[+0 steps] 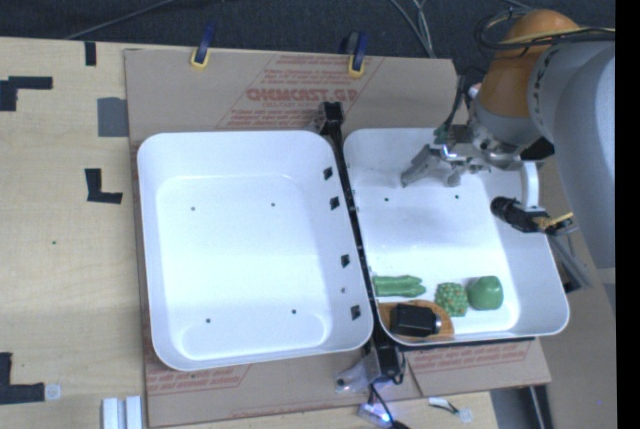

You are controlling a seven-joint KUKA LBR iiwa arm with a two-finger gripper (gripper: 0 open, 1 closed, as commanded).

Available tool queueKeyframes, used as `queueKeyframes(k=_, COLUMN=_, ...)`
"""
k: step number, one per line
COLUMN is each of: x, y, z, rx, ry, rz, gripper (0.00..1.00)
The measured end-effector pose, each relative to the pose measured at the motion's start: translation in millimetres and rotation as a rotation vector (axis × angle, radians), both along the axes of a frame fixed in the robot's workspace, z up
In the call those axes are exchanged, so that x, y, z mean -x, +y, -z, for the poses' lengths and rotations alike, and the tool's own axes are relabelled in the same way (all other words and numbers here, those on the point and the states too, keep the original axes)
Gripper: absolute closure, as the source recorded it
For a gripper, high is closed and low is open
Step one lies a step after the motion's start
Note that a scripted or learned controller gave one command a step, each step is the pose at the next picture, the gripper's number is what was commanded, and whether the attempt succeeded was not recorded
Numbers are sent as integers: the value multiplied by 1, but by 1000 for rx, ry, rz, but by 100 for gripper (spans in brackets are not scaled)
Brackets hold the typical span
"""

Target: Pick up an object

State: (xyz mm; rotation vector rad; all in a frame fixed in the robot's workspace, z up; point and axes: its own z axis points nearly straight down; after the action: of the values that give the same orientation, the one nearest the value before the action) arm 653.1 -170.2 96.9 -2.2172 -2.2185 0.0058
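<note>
Well apart from the green ball (pixel 485 292), fingers (pixel 418 170) hover, spread, holding nothing.

Cardboard sheet (pixel 300 92) reads "CHEMCAST" (red, faint).

Long green piece (pixel 398 285): bumpy, pod-like, lying flat and roughly crosswise in the right bin (pixel 430 217), near its front left corner.
Black item (pixel 414 320): dark, rounded block resting on an orange dish-like piece (pixel 441 327), right at the front rim, just below the long green piece.
Knobbly green piece (pixel 451 297): small, textured, light green, touching the dish's upper right edge.
Green ball (pixel 485 293): smooth, darker green, just beside the knobbly one, rightmost of the cluster.
</note>
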Motion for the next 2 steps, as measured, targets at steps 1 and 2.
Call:
queueKeyframes(k=1, x=-2, y=0, z=-14, rx=1, ry=-6, rz=-1, gripper=100)
queueKeyframes(k=2, x=-9, y=-2, z=-58, rx=2, ry=-9, rz=0, gripper=100)
